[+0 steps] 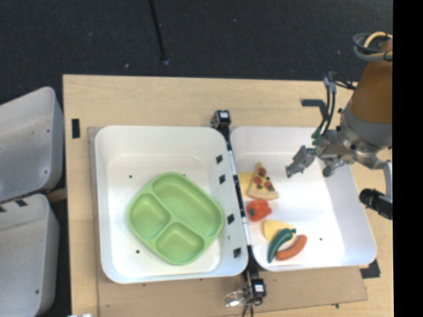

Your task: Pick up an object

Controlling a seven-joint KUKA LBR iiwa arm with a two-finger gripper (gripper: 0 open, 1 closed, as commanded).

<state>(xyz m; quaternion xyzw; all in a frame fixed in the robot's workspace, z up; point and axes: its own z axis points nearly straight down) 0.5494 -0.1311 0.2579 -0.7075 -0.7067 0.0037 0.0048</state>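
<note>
**Your pincer hung over the right bin, with the toy food lying toward the divider from it.**

On the desk (198, 88), the left bin (109, 177) carried a green sectioned plate (174, 218), while the right bin (344, 243) held all the likely targets along its left wall, beside the divider. Your arm (373, 98) came in over that bin's far right corner, and the pincer (314, 162) sat above bare floor with its two fingers spread apart and nothing between them. The nearest piece, the pizza slice (262, 182), lay just left and toward the desk's near edge, its point aimed at the far edge. Further toward the near edge sat the red tomato (258, 209), then the yellow wedge (276, 229), green pepper (280, 243) and sausage (294, 247), which touched one another. You'd likely have needed to travel left and down.
</note>
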